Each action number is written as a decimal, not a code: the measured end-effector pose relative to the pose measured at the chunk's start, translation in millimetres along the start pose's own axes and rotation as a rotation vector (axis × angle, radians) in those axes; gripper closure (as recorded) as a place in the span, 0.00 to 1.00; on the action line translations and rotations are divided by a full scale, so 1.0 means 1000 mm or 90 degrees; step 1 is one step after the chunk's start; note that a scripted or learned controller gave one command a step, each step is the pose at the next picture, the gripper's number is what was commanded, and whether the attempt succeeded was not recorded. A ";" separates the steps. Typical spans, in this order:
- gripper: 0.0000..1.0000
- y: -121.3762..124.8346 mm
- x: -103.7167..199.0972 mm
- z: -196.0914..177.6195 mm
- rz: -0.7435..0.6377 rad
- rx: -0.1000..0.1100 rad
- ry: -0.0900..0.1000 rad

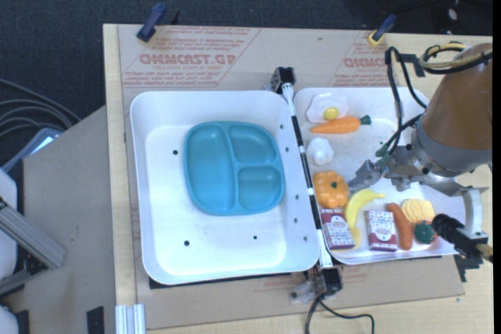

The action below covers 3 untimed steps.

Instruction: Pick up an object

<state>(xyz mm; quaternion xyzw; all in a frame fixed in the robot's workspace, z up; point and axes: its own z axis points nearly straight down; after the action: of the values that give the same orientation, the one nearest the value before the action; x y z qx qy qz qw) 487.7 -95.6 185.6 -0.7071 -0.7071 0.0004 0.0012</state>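
Note:
The right bin (356, 256) holds several toy foods. At its far end lie a fried egg (326, 106) and a carrot (341, 125), with a white egg-shaped piece (319, 150) below them. Nearer sit an orange pepper (329, 188), a banana (361, 204), two small red boxes (337, 231) (381, 231), a sausage (401, 225) and a yellow corn piece (418, 209). My gripper (374, 170) hangs low over the middle of this bin, just above the banana and right of the pepper. Nothing can be seen held in it.
The left bin (153, 168) contains a blue divided plate (235, 167). The arm's grey and orange body (462, 117) covers the right bin's right side. A black fitting (450, 227) sits by the bin's near right corner. Clamps stand along the divider between the bins.

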 end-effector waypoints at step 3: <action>1.00 -0.008 0.049 0.001 -0.001 -0.001 0.000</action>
<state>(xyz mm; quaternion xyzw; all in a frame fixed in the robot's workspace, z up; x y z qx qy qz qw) 479.4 -46.4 184.6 -0.7065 -0.7077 -0.0003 0.0005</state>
